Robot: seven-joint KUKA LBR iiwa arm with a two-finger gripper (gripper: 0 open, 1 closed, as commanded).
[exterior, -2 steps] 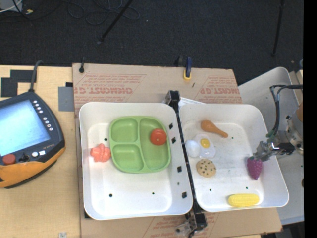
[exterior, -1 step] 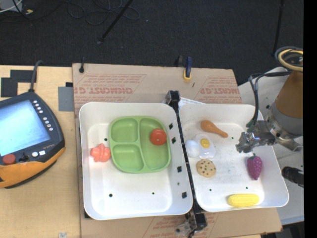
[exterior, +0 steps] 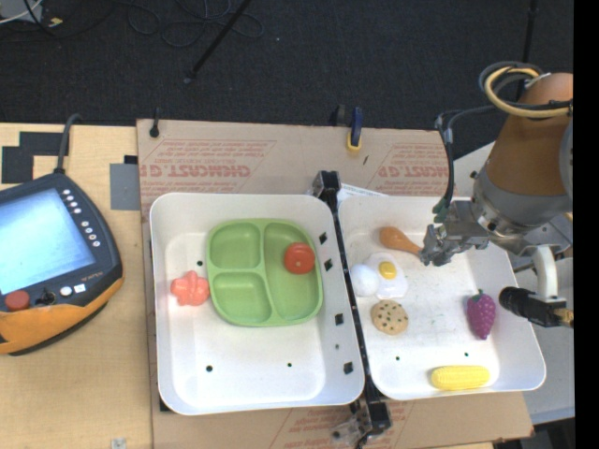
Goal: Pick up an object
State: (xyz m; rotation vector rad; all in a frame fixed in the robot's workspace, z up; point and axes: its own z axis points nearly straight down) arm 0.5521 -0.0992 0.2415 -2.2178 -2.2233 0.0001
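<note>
the gripper (exterior: 436,248) hangs over the upper part of the right bin (exterior: 524,368), just beside the chicken leg (exterior: 401,241), whose bone end points toward it. whether it is apart or together cannot be told from this slant, and nothing shows held in it. the leg looks like the likeliest target, being the nearest thing. below it a fried egg (exterior: 382,274) lies close to the divider, with a cookie (exterior: 388,317) just under it. a bunch of grapes (exterior: 481,314) sits toward the right wall and a corn cob (exterior: 460,377) along the near edge, both well apart from the gripper. the left bin (exterior: 178,372) bears a green divided plate (exterior: 239,297) with a tomato (exterior: 299,258) in its upper right section, and a pink toy (exterior: 190,289) touches the plate's left rim. the toys are spread out, probably so that each can be grasped without bumping its neighbour
</note>
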